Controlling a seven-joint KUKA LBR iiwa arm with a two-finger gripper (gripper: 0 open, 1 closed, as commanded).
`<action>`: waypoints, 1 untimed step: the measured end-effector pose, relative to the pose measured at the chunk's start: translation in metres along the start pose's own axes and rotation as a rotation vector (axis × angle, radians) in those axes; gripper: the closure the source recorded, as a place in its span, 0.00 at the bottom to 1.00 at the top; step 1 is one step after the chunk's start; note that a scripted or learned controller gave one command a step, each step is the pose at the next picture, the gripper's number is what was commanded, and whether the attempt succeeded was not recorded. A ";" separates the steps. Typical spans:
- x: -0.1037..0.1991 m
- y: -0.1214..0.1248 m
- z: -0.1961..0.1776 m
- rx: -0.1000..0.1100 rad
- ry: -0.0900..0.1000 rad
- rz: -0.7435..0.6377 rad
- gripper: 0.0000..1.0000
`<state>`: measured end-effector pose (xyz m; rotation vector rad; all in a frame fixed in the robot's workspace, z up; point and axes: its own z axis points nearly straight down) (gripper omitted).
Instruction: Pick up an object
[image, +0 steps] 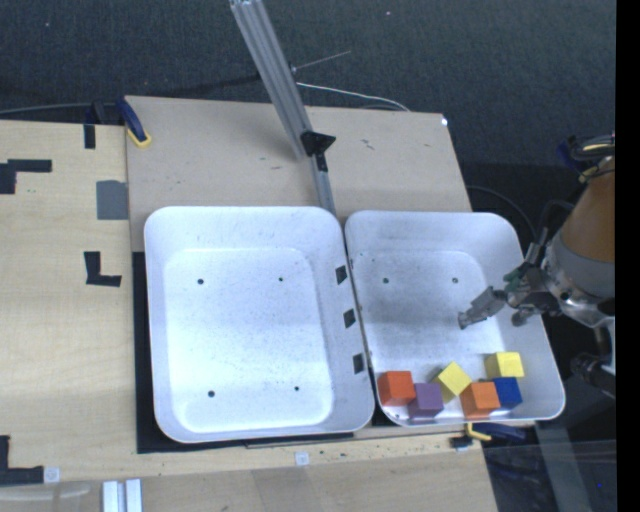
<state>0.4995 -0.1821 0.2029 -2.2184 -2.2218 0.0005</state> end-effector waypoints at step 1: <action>0.084 -0.011 -0.043 -0.004 0.002 -0.008 0.00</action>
